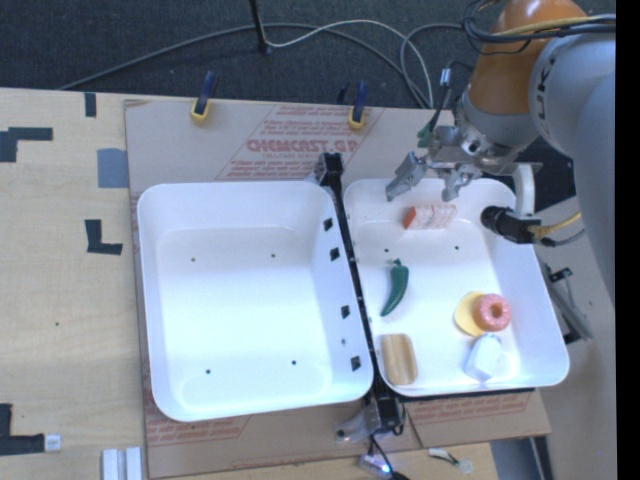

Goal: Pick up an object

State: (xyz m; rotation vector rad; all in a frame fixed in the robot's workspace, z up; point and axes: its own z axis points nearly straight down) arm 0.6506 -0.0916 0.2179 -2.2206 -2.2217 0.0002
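Observation:
The right bin (pixel 520 298) holds a green chili pepper (pixel 396 288), a tan bread-like block (pixel 397 357), a pink donut (pixel 492 312) on a yellow disc (pixel 466 315), a white crumpled piece (pixel 486 358) and a small orange-and-white packet (pixel 428 216) near the back wall. My gripper (pixel 428 176) hangs above the back of the right bin, just over that packet, with its two fingers spread apart and nothing between them.
The left bin (pixel 240 303) sits beside the right one, with black clips (pixel 345 268) along the shared wall. Cables trail behind the bench. Blue-and-yellow clamps (pixel 204 103) pin the cardboard sheet at the back edge.

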